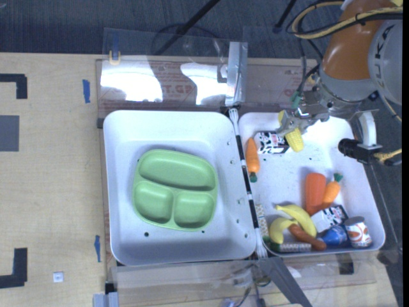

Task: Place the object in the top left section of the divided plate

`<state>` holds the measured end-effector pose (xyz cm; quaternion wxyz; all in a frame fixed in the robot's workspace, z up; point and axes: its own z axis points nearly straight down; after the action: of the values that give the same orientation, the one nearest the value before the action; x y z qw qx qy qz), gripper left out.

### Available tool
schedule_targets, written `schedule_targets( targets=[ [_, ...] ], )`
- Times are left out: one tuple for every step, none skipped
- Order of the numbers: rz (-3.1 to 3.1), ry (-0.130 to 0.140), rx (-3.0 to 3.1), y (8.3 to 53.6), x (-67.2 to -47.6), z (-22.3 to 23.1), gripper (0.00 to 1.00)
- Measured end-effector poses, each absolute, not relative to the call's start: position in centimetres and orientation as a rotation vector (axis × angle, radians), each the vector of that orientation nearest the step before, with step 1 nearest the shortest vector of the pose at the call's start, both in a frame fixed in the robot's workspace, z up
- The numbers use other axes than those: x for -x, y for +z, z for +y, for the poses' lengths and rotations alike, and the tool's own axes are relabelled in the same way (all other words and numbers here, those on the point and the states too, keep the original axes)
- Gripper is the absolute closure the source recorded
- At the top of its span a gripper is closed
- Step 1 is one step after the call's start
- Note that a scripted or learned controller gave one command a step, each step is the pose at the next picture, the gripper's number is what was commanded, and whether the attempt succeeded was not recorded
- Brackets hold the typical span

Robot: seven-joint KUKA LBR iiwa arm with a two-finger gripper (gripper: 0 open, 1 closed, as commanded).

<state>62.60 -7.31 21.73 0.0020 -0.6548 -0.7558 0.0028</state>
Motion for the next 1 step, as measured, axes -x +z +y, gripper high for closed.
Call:
schedule_targets(
  targets=[
    [-2.453, 0.005, 1.96, 18.04, -66.64, -1.33, 1.0]
  ],
)
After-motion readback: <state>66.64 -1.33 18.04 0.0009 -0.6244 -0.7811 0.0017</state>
